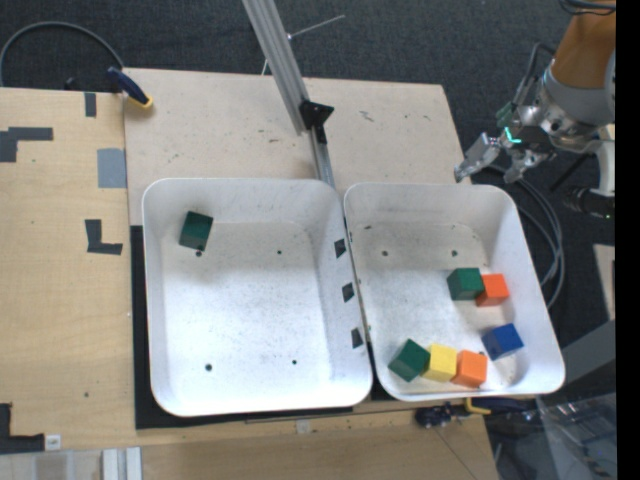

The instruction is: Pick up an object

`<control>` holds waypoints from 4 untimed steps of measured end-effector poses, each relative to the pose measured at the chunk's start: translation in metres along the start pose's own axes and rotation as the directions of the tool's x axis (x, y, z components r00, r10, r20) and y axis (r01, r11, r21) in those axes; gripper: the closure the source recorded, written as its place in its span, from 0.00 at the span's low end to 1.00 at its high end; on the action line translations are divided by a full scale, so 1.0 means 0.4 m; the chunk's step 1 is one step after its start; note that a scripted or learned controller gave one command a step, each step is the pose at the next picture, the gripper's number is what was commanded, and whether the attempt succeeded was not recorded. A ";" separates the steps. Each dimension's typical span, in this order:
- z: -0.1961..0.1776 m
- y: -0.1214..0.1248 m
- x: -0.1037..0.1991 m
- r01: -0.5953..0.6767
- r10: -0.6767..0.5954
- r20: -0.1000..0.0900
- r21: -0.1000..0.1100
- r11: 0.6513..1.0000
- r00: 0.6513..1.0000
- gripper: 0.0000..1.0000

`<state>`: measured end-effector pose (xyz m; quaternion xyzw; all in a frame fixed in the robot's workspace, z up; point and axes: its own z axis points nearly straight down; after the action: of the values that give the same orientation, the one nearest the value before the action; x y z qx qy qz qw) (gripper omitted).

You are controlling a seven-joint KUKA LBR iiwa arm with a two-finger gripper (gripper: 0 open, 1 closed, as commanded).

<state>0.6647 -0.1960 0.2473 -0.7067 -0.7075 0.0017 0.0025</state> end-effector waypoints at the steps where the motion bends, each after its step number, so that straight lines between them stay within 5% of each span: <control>1: -0.009 0.002 0.000 0.001 -0.001 0.003 -0.004 1.000 1.000 0.00; 3: 0.309 -0.025 0.014 0.000 0.000 0.001 0.003 1.000 1.000 0.00; 4: 0.395 -0.027 0.017 0.001 -0.001 0.002 0.000 1.000 1.000 0.00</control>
<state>0.6530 -0.1891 0.0892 -0.7063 -0.7079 0.0024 0.0017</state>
